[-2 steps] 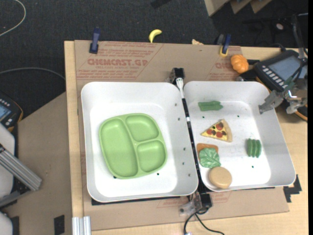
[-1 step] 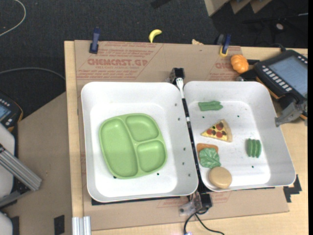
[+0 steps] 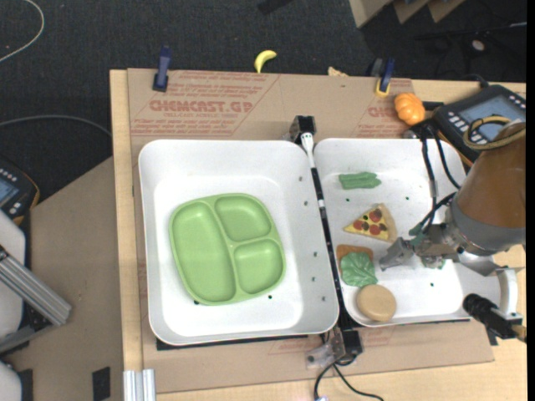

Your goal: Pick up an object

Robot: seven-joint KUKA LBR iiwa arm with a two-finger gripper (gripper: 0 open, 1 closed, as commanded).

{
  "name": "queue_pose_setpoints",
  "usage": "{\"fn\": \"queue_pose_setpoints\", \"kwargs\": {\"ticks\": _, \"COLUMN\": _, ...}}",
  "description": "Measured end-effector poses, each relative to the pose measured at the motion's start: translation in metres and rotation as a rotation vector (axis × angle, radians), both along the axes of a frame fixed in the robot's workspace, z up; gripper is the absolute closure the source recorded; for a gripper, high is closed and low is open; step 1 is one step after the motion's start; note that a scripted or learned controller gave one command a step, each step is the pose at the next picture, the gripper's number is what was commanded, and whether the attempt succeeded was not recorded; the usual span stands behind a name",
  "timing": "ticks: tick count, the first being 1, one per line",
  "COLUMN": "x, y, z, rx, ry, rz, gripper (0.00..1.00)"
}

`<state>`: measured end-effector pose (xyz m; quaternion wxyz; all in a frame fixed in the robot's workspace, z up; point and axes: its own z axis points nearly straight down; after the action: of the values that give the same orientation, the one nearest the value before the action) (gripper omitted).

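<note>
Nearby, a triangular pizza slice [image 3: 372, 223] lies beside the spread, empty end effector [image 3: 393, 258].

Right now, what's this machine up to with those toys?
A robot arm reaches into the right bin, its gripper low beside a pizza slice and a green leaf. Nothing shows between its fingers, so no toy is picked up yet. A green tray sits in the left bin.
</note>
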<state>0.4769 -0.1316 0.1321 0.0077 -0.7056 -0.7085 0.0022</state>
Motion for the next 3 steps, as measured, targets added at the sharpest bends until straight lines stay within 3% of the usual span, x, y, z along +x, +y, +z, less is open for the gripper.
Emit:
{"fn": "queue_pose_setpoints", "kwargs": {"ticks": 1, "x": 0.053, "y": 0.037, "z": -0.050, "rx": -0.009, "ry": -0.017, "rz": 0.001, "gripper": 0.00}}
{"fn": "queue_pose_setpoints", "kwargs": {"ticks": 2, "x": 0.053, "y": 0.035, "z": -0.035, "rx": -0.008, "ry": -0.023, "rz": -0.004, "gripper": 1.00}}
{"fn": "queue_pose_setpoints", "kwargs": {"ticks": 3, "x": 0.001, "y": 0.107, "z": 0.057, "rx": -0.005, "ry": -0.019, "rz": 0.002, "gripper": 1.00}}
